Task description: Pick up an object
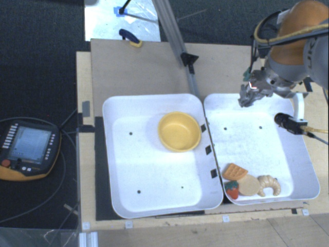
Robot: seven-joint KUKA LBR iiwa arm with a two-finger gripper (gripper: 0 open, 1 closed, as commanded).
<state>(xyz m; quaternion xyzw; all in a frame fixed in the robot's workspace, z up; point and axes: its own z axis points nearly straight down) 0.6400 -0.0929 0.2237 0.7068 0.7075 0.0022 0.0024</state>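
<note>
A yellow bowl (179, 131) sits in the left bin (128, 189), near its upper right corner. In the right bin (303, 158), a cluster of toy foods lies at the near edge: an orange wedge (235, 171), a red and green piece (232, 188), a tan round piece (249, 185) and a beige croissant shape (270, 184). My gripper (247, 99) hangs over the right bin's far left corner, well away from the foods, with nothing visible in it.
A grey pole (172, 27) slants down to a black clamp (189, 59) behind the bins. A teach pendant (28, 148) lies on the floor at the left. A black cable fitting (289, 122) juts over the right bin's right side.
</note>
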